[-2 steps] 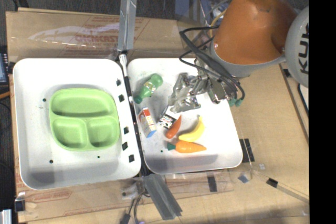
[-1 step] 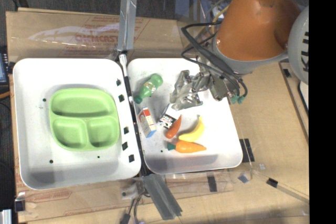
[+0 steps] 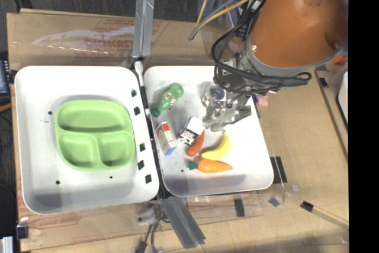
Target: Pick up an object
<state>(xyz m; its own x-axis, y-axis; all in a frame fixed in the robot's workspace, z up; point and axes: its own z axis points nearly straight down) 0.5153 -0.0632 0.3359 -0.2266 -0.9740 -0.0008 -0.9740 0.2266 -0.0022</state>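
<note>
My gripper [image 3: 218, 118] hangs over the right bin [image 3: 251, 178], just above and right of a cluster of small objects. Below it lie a yellow banana [image 3: 219, 147], an orange carrot [image 3: 214, 166] and a red-orange pepper [image 3: 196, 144]. A small black-and-white box [image 3: 190, 131] sits left of the gripper, with a red-and-white carton [image 3: 166, 137] further left. A green bottle [image 3: 166, 99] lies at the bin's upper left. Nothing shows between the fingers.
The left bin [image 3: 35, 186] holds a green divided tray [image 3: 96, 134]. A divider with black clips [image 3: 144, 133] separates the two bins. The arm's orange band and cables [image 3: 296, 15] loom above the right bin's far corner.
</note>
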